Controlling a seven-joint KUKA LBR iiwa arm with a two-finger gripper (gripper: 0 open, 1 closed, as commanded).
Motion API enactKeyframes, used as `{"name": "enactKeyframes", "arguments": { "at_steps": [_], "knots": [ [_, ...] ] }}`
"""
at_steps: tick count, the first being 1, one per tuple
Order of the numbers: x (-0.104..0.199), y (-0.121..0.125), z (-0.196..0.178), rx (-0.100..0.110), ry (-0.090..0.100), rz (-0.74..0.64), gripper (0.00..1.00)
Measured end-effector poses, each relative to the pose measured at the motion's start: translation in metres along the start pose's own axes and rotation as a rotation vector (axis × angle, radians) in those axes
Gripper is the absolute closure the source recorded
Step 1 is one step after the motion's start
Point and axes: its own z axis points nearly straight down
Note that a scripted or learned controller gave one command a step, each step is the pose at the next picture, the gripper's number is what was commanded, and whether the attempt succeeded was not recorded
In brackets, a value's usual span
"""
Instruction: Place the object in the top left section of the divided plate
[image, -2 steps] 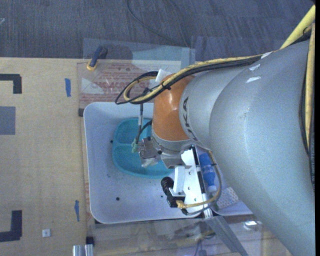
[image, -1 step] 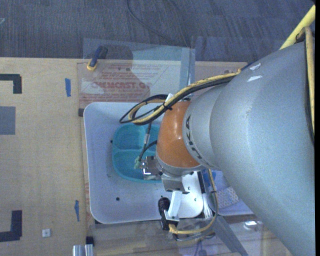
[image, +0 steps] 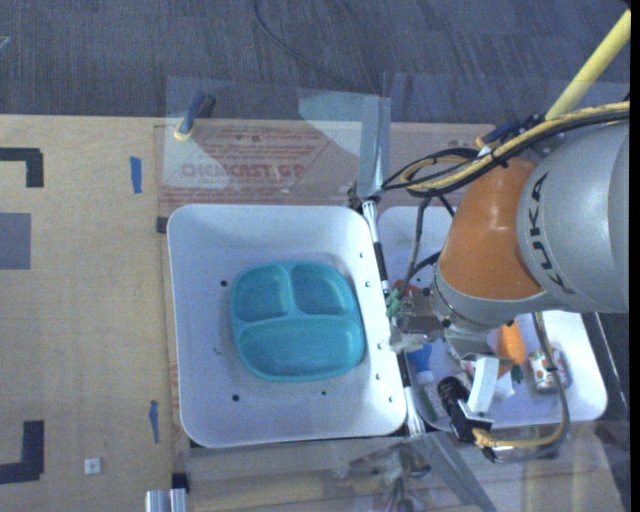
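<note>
The teal divided plate (image: 297, 320) lay flat near the middle of the left bin (image: 200, 300), its two smaller sections on the far side and its one wide section on the near side. The plate sat apart from all four of the bin's walls.

Just beside it, across the shared rims, the grey arm (image: 575, 225) with its orange band (image: 485, 245) reached in from the right and hung low over the right bin (image: 592, 392). The gripper (image: 425, 335) sat at that bin's left edge, largely hidden beneath the wrist. Whether it was open or shut, and whether it had hold of anything, could not be told.

Small things lay in the right bin close to the wrist: an orange piece (image: 512, 342), a blue piece (image: 420, 357) and a small red-and-white item (image: 545, 372). Which of them was the object for the plate could not be told.

Both bins rested on a pale wooden bench (image: 80, 350) marked with strips of blue tape (image: 136, 175), and a clear plastic sheet (image: 260, 160) lay behind the left bin. Grey carpet (image: 300, 40) ran beyond the bench.
</note>
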Motion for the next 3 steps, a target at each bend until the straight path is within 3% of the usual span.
{"name": "enactKeyframes", "arguments": {
  "at_steps": [1,2,3],
  "knots": [
    [0.068,-0.002,-0.049,0.000,0.000,-0.175,1.00],
    [0.119,-0.001,0.083,-0.010,0.001,-0.559,1.00],
    [0.018,0.000,-0.001,-0.003,-0.001,-0.689,1.00]
  ]
}}
